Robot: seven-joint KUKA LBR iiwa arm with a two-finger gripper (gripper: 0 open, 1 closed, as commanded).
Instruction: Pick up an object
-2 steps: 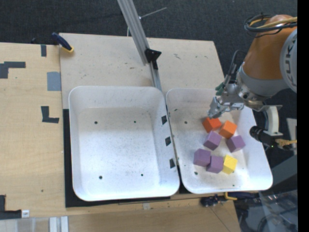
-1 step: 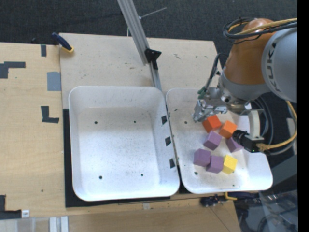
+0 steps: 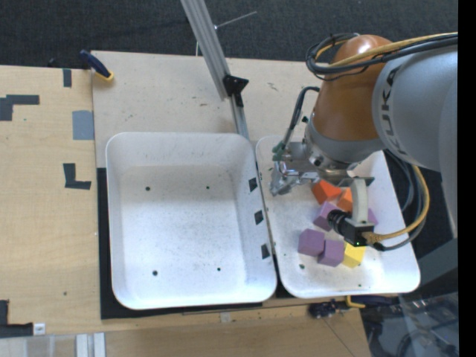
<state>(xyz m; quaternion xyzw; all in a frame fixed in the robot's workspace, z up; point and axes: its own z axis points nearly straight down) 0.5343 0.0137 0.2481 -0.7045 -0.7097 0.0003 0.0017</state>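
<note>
My gripper [image 3: 281, 182] hangs over the left part of the right bin [image 3: 294, 274], close to the divider between the bins. Nothing shows between its metal parts. Purple blocks [image 3: 312, 242] lie in the bin's lower middle, with another purple block [image 3: 332, 253] beside them and a yellow block [image 3: 354, 256] at their right. An orange block [image 3: 326, 192] sits partly under the wrist, to the right of the gripper. A further purple piece [image 3: 328, 214] lies just below the orange one.
The left bin [image 3: 119, 222] stands beside the right one. A slanted aluminium bar [image 3: 208, 39] with a black clamp [image 3: 235, 85] crosses above the bins. Cables [image 3: 413, 199] loop off the wrist on the right. A blue and yellow tool [image 3: 97, 64] lies on the bench at top left.
</note>
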